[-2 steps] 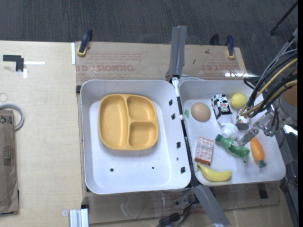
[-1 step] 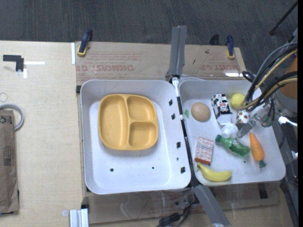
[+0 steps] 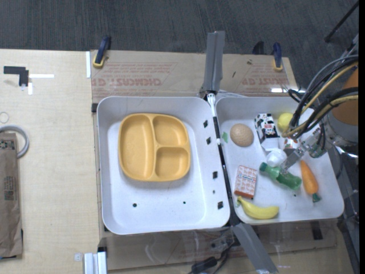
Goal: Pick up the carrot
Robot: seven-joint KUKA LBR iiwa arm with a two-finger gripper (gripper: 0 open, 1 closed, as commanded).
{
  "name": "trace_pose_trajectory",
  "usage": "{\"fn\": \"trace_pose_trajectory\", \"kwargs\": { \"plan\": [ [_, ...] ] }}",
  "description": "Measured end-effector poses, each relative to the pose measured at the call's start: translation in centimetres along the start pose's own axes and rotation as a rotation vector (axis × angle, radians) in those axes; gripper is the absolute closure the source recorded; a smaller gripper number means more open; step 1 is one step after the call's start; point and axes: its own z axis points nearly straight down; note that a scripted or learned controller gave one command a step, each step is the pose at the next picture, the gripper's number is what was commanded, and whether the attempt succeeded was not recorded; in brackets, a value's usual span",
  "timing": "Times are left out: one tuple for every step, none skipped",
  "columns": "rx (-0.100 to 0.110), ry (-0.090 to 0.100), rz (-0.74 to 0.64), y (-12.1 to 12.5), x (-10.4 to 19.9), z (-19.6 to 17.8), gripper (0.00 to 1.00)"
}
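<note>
Right bin (image 3: 328, 210) crowded, carrot (image 3: 308, 178) near its right wall, tool (image 3: 292, 156) beside it, grip state unclear

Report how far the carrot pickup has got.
Done: the gripper has reached into the right bin, close to the carrot. In hand: nothing visibly; the carrot lies on the bin floor beside the green bottle. Left: grasping and lifting the carrot.

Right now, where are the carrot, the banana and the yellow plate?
carrot (image 3: 308, 177): camera view, middle of its orange body.
banana (image 3: 259, 210): camera view, middle of its curve.
yellow plate (image 3: 132, 147): camera view, floor of its big compartment.
</note>
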Motion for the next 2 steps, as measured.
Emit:
{"fn": "trace_pose_trajectory", "kwargs": {
  "plan": [
    [0.001, 0.0, -0.024, -4.7, 1.2, -1.0, 0.0],
    [0.0, -0.001, -0.005, -1.7, -0.7, 0.3, 0.0]
  ]
}}
